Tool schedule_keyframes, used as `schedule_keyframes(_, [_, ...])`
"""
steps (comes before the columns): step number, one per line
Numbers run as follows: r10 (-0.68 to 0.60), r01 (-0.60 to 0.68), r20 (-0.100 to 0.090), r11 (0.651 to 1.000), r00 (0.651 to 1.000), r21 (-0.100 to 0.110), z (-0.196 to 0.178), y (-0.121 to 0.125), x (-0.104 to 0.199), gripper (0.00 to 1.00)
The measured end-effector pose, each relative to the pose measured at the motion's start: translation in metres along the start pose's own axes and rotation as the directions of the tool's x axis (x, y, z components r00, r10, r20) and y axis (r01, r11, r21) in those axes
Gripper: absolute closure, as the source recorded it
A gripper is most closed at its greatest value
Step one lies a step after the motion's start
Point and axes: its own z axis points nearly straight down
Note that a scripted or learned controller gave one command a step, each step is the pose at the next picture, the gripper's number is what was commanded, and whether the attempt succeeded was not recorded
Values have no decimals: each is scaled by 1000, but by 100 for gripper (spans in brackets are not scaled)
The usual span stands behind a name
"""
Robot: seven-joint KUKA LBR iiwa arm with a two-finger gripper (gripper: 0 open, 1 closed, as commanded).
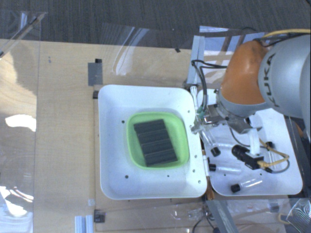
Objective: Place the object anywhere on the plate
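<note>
A square green plate (181, 139) sits in the middle of the left white bin (111, 144). A dark grey ridged block (155, 142) lies flat on the plate, slightly turned. My gripper (203, 122) hangs under the orange-banded wrist, over the rim between the two bins, just right of the plate. It is apart from the block, and I see nothing in it.
The right bin (286, 178) holds several clear tubes with black caps, such as one tube (246, 184) at the front and another (212, 146) close under the gripper. The arm covers much of that bin. A bare wooden bench lies to the left.
</note>
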Motion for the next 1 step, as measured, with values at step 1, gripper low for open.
schedule_keyframes(1, [1, -1, 0, 1000, 1000, 0, 0, 0, 0, 0])
